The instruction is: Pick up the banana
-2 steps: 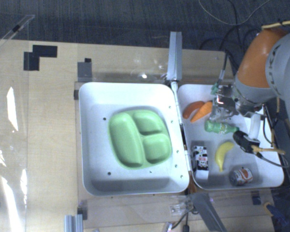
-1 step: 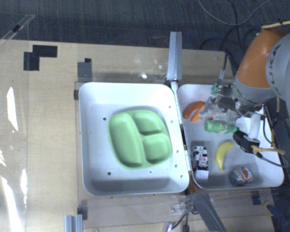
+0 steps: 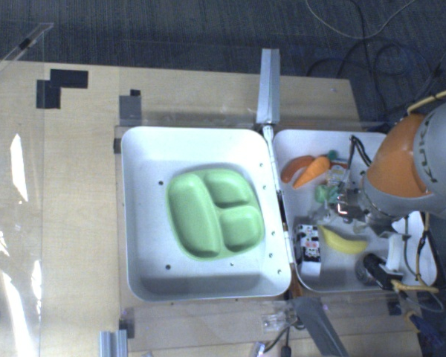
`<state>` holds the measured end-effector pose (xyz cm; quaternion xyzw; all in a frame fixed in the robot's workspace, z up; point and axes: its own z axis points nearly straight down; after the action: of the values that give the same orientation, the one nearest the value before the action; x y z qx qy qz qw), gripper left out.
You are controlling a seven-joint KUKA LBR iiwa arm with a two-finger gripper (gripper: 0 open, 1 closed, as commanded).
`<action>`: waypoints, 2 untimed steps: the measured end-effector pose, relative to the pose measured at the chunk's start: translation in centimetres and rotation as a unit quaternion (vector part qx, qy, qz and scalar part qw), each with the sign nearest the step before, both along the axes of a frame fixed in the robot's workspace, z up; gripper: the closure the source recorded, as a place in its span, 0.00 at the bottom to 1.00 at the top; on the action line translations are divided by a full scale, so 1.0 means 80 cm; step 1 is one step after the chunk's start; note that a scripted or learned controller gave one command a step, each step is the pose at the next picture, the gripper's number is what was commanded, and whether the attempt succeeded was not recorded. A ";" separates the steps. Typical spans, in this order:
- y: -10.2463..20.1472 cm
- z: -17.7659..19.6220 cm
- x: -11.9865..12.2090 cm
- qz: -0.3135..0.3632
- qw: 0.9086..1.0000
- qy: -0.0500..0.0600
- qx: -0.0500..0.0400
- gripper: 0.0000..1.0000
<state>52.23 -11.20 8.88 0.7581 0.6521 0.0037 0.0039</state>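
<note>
Approach stage of the pick. You see the gripper (image 3: 343, 205) poised over the right bin (image 3: 331, 277), with the orange-banded arm (image 3: 401, 166) reaching in behind it from the right of the view. The wrist hardware hides the gripper's tip, so you cannot tell how far open it is, and nothing can be seen held in it. The banana (image 3: 346, 242) lies flat on the bin floor just beside the gripper, on its near side, with its length running across the gripper's line. You cannot tell whether the two are touching. A small printed box (image 3: 307, 243) stands beyond the banana's left end, close to the dividing wall. Two carrots (image 3: 308, 169) lie on the gripper's far left, and a small green item (image 3: 326, 194) sits just to its left. The left bin (image 3: 134, 199), well away from the gripper, holds a green divided tray (image 3: 212, 213). Judged from this layout, the grasp is not yet made. Your next move calls for a short shift toward the near side to centre over the banana's middle, a closing line set across its width, and a descent that stays clear of the box. The box carries red, black and white print, too small to read, and no other brand or label is legible.
</note>
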 end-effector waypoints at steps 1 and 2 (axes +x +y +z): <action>-0.010 0.001 -0.037 0.031 1.000 -0.003 -0.001 0.00; -0.009 0.015 -0.033 0.032 0.999 -0.006 -0.001 1.00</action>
<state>49.59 -11.90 10.11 0.7366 0.6763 0.0081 0.0086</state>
